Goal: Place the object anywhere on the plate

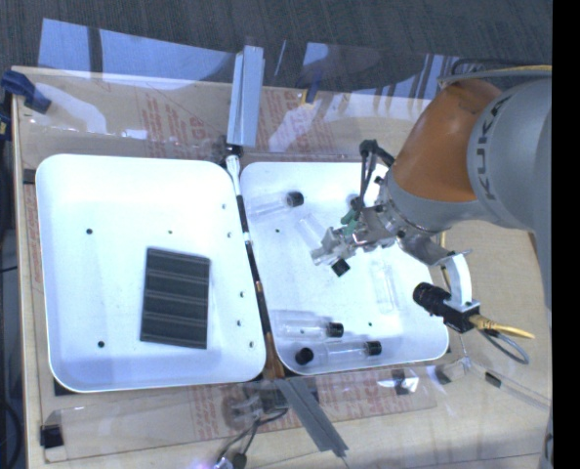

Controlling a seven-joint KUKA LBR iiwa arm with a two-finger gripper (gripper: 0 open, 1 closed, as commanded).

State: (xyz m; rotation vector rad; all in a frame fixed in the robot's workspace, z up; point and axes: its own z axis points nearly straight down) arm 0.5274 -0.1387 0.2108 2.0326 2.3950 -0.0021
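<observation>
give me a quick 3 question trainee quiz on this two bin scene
1. True or false: the dark ribbed plate lies in the right bin.
2. Over which bin is the gripper? A) left bin B) right bin
3. Fill in: the clear tubes with black caps lie near the right bin's ____ edge in the camera view.

Key: 1 false; 2 B; 3 bottom

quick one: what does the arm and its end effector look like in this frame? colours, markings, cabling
Grey arm with a broad orange band above the wrist and raised lettering on the grey shell. The gripper is a small cluster of silver metal and black parts with green accents. A thin dark cable loops beside the wrist.
</observation>
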